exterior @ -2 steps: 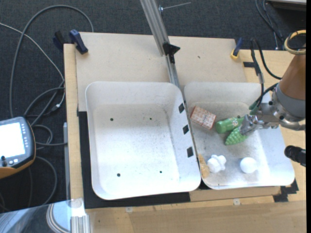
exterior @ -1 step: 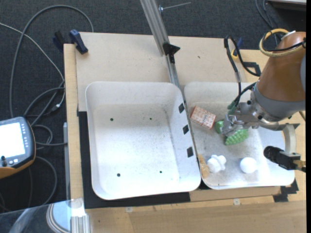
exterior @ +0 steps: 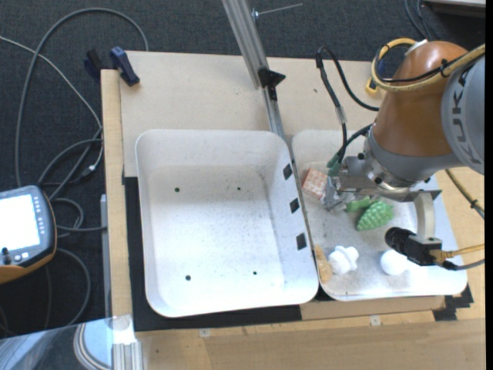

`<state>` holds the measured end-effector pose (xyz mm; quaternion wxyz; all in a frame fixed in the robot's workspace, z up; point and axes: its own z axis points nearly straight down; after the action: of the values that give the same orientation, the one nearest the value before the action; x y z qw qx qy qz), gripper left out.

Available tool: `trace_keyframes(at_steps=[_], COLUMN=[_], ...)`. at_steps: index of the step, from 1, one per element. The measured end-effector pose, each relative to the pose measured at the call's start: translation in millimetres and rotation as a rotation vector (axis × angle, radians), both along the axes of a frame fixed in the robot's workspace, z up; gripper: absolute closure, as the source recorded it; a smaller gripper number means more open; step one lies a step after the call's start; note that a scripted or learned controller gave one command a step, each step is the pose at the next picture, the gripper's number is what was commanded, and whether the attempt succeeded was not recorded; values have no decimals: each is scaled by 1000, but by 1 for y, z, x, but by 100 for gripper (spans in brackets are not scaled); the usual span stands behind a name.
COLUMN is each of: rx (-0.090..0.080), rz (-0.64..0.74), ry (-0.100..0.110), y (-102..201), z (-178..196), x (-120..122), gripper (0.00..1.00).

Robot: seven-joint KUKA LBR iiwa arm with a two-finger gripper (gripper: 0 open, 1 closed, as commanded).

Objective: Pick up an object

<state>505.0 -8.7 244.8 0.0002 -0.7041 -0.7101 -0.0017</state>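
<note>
My gripper hangs low over the right bin, near that bin's left wall. A tan and pink block lies just left of it, close to or touching it. A green bumpy object lies just right of the gripper, with a second green piece partly under the wrist. Nearer the front lie a white knobbed object and a white ball. Nothing is seen held.
The left bin stands beside the right one, sharing a divider wall with black clips. A small tan piece lies by the divider. A slanted metal rail runs from the top down to the bins.
</note>
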Motion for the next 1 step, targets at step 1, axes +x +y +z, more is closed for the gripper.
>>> trace_keyframes(at_steps=[1], rx=[0], rz=[-1], ry=[0], y=[51], z=[6], x=[2], gripper=[100])
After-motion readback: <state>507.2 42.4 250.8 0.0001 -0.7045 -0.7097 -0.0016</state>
